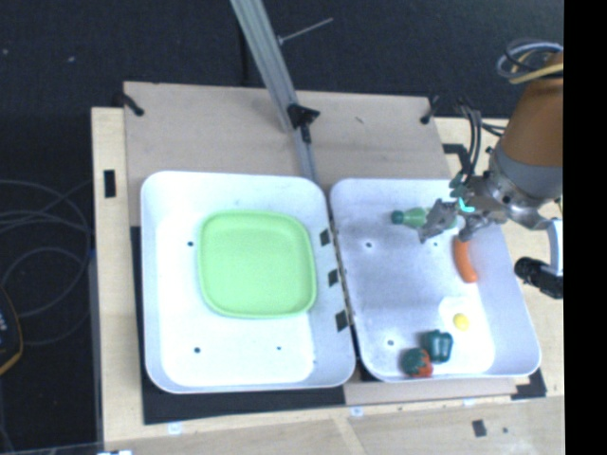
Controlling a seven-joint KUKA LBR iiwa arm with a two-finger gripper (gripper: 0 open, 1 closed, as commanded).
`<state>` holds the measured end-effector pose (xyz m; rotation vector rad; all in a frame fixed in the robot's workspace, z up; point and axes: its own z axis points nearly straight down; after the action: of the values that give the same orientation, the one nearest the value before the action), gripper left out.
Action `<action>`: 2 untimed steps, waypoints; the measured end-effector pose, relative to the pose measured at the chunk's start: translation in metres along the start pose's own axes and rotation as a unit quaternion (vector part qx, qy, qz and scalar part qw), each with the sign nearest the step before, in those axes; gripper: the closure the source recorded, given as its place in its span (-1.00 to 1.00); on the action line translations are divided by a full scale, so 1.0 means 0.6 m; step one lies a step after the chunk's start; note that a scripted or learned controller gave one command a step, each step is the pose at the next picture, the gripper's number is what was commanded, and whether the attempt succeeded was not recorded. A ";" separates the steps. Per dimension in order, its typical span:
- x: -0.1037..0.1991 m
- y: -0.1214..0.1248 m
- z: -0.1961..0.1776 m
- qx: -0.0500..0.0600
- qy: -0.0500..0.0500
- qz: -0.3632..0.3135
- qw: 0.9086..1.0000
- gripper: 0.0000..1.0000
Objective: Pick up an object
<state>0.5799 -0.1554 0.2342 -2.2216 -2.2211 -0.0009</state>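
Note:
In the right bin (398,282) lie a small green object (409,218) near the back, an orange carrot-like piece (465,261) toward the right wall, a small yellow piece (461,322), and a teal object (438,345) beside a green-and-red one (415,362) at the front. My gripper (444,221) hangs over the back of the right bin, just right of the green object and above-left of the orange piece. I see nothing between its fingers.
The left bin (171,254) holds a light green square plate (256,263). A grey pole (270,55) slants down from the top to the gap between the bins. Cables trail at the far left.

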 end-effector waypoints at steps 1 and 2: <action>0.000 0.000 0.000 0.000 0.000 0.000 1.000 -1.00; -0.004 -0.013 0.099 0.002 0.000 0.001 1.000 -1.00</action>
<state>0.5720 -0.1577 0.1747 -2.2207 -2.2179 0.0043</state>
